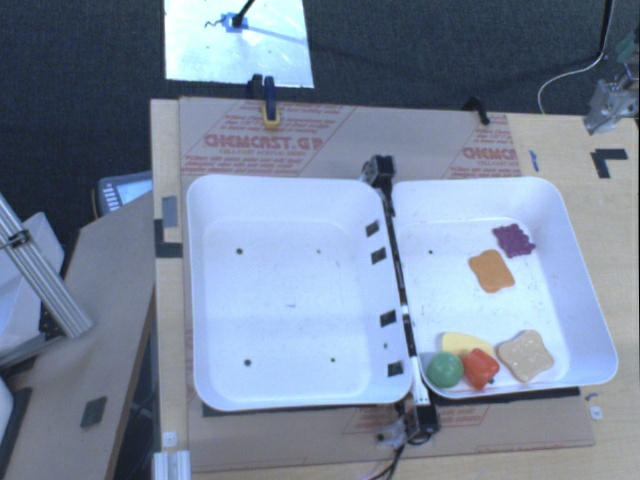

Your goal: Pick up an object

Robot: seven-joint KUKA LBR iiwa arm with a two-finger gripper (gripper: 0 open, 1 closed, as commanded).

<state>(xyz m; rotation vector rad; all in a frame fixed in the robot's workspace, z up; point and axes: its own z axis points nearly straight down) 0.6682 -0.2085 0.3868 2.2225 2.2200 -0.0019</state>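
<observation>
At the far right edge, well above and apart from the bins, a grey metal part that seems to be the hand (612, 103) is hanging over the counter (560, 143); whether it is open or closed I cannot tell, and nothing is showing in its hold. All the objects are lying in the right bin (560, 200). A purple piece (512, 239) is sitting near the far right side, its long axis running roughly left to right. Just below it, an orange flat piece (491, 270) is lying with its long axis running near to far. Along the near wall, a green ball (444, 370), a red piece (481, 367), a yellow wedge (463, 343) and a toast-shaped slice (525, 355) are crowding together, the slice lying flat and turned slightly askew
</observation>
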